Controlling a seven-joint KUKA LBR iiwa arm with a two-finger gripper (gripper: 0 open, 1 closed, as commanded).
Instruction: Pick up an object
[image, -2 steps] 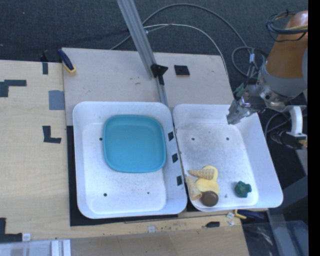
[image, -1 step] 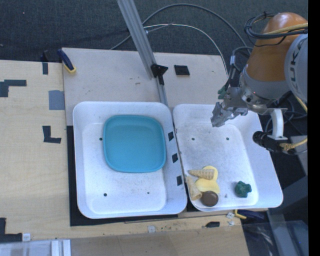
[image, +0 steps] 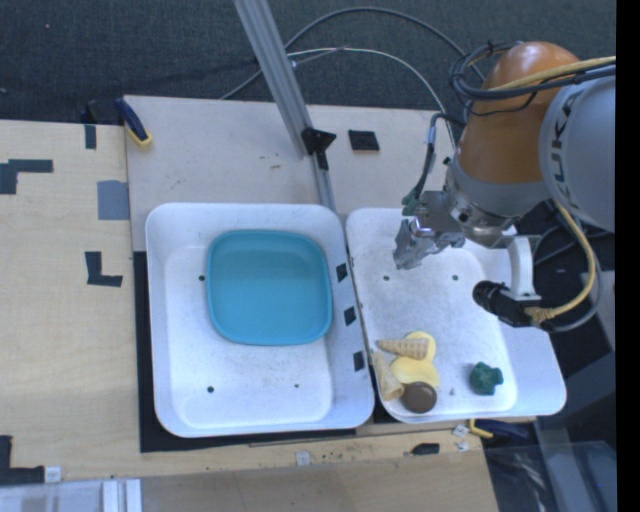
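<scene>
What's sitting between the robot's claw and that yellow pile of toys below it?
Nothing: the camera view shows bare white bin floor between gripper and yellow toys.

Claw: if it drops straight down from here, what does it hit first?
Probably bare floor of the right bin. The claw hangs over its far part, well clear of the toys at the near edge; depth is unclear.

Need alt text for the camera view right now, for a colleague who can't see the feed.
The grey arm's gripper hangs over the upper part of the right bin, apart from the objects: a cluster of yellow and brown toy pieces and a small green piece lie near the bin's front edge. The left bin holds a blue plate.
</scene>
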